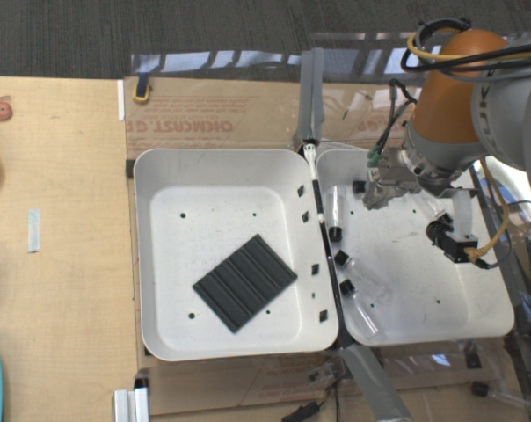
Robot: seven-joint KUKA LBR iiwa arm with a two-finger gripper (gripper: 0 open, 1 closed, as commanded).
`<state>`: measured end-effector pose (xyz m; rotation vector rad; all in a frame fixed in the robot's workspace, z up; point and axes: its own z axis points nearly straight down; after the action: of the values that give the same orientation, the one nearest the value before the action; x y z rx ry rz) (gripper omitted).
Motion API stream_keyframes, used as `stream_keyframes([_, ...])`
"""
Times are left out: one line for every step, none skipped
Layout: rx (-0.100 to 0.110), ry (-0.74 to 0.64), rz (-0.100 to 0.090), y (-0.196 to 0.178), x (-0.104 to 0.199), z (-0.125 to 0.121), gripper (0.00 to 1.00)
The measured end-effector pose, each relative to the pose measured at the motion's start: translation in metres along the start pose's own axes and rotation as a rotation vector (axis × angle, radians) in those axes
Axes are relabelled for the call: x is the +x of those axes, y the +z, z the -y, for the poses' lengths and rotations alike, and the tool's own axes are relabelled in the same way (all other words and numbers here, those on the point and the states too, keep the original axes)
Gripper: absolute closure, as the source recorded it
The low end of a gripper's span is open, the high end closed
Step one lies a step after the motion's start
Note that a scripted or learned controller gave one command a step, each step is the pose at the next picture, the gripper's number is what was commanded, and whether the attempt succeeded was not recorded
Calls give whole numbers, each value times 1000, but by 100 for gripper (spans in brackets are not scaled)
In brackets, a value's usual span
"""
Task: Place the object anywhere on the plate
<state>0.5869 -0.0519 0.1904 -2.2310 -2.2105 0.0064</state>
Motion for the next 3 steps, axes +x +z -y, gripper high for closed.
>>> stream_keyframes([-3, -333, 0, -97, 69, -32, 100])
stream_keyframes([-2, -80, 1, -60, 150, -54, 100])
stream_keyframes([-4, -493, 1, -160, 108, -22, 100])
